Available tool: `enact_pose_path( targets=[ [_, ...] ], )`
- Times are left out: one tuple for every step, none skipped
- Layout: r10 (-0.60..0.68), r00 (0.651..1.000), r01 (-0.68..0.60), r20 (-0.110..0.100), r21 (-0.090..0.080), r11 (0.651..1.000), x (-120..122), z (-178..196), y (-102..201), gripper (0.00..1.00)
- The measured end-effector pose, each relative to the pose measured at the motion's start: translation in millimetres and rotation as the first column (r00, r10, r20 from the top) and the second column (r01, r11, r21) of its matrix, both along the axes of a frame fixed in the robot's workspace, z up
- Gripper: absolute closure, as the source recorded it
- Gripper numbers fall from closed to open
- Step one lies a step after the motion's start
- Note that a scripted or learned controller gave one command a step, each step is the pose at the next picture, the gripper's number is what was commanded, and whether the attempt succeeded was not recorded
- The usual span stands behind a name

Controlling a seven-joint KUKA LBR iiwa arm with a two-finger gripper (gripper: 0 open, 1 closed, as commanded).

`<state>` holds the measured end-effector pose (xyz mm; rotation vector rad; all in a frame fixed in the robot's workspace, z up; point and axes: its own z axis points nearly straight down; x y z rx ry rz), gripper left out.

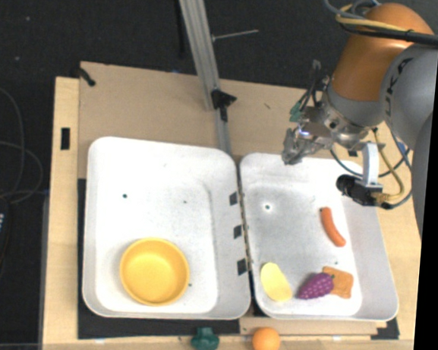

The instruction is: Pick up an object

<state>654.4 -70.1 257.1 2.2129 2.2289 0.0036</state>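
The right bin (292,207) holds an orange-red sausage-shaped piece (332,226) at its right side. Along its front lie a pale yellow oval piece (275,281), a purple grape bunch (316,286) and an orange block (341,282). A yellow bowl (154,271) sits at the front of the left bin (150,180). My gripper (292,155) hangs over the back rim of the right bin, well behind all the pieces, with nothing seen between its fingers.
An orange ball (265,341) and a small green object (204,341) lie on the bench in front of the bins. A slanted metal rail (204,55) runs from the back toward the gap between the bins. A black part (355,188) sticks out over the right bin's back right.
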Motion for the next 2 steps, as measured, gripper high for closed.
enact_pose_path(
  targets=[
    [0.001, 1.000, -0.001, -0.002, 0.001, 1.000, -3, 2, 63, 1.00],
    [-0.001, 1.000, 0.001, -0.006, 0.000, 1.000, -2, -10, 113, 1.00]
  ],
)
